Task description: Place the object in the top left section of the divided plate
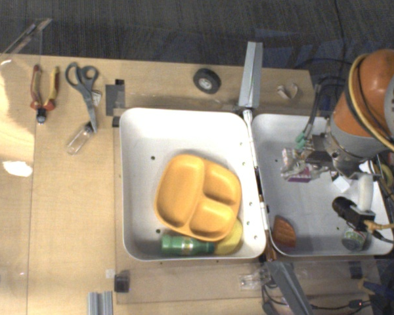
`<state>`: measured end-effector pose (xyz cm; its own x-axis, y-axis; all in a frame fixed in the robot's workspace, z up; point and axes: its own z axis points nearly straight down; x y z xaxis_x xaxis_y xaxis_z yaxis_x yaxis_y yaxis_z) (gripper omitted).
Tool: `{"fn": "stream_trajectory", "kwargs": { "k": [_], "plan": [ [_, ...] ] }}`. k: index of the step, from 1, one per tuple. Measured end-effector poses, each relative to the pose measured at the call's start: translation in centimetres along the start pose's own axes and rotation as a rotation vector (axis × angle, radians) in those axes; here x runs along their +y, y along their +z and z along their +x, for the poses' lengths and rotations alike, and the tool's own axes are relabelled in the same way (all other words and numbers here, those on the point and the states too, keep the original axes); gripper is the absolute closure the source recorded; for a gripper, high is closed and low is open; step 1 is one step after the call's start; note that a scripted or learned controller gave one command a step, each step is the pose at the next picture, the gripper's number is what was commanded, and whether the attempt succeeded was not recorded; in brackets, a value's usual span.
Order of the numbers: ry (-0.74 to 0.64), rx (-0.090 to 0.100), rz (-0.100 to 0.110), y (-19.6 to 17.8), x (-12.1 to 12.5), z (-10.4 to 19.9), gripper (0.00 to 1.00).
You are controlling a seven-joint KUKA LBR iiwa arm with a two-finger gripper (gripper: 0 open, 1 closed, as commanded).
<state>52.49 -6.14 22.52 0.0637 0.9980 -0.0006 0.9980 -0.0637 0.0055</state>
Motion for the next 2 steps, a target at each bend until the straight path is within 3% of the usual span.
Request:
{"fn": "stream_trajectory", "kwargs": {
  "k": [1,2],
  "plan": [
    [-0.121,0.001,0.001,1.89,0.20,7.16,1.00],
    [-0.121,0.002,0.001,1.88,0.21,7.15,0.00]
  ]
}}
